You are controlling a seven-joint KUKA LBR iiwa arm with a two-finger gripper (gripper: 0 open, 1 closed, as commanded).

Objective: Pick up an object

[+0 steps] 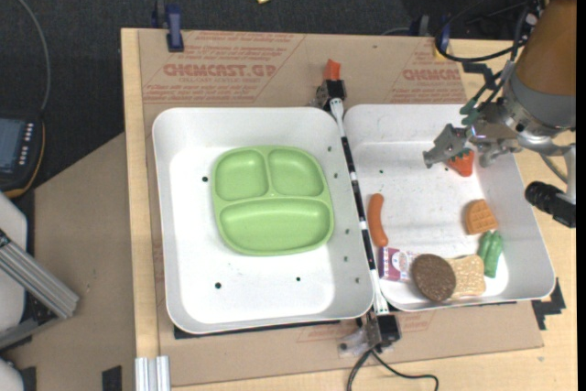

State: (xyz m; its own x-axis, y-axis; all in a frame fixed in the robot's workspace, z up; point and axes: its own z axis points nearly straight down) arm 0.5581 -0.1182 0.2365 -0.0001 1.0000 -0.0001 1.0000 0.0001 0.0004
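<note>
You are at the grasp step. The gripper (455, 151) is low in the right bin (403, 128), fingers spread, with an orange piece (463, 165) just beside them, not clearly held. Next, you must close on it, then lift.

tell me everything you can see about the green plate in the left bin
The green plate is a pale green rounded-square tray, plastic by its look, with three compartments: two small ones at the far side and one wide one nearer the camera. It lies flat and upright around the middle of the left bin, resting on the bin's floor, with nothing in it.
</note>
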